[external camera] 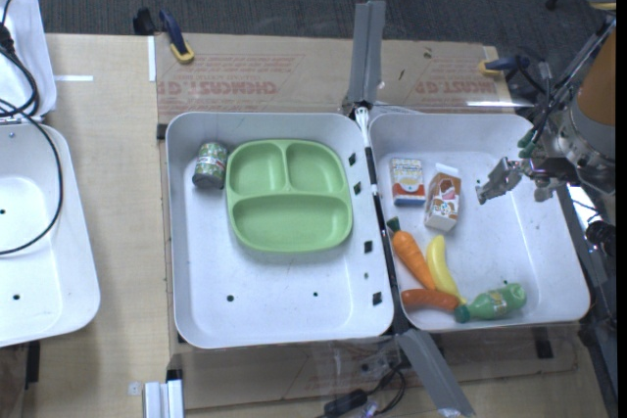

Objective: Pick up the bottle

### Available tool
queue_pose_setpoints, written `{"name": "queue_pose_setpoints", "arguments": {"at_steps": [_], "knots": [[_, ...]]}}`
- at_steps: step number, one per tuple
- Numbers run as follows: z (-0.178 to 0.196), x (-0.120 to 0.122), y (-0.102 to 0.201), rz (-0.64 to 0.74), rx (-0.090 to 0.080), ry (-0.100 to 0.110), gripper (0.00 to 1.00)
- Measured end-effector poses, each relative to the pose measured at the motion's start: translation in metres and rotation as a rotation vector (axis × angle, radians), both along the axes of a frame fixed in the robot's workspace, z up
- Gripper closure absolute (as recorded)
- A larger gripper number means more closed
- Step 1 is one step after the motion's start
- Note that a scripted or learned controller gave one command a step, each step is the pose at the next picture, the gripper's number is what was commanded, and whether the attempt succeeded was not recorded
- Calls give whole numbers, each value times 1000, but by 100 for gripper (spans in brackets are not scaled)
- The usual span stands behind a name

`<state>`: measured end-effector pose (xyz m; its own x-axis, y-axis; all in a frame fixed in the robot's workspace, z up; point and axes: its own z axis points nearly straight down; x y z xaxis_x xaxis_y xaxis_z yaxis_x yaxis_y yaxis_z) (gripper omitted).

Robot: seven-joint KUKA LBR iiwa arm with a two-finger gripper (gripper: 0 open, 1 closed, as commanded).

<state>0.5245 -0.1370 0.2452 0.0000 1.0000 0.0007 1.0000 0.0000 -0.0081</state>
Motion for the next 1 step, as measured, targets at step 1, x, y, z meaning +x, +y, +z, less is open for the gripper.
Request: {"name": "queue_pose_setpoints", "arguments": {"at_steps": [1], "knots": [[-59,-45,-34,-38,0,-1,0]]}}
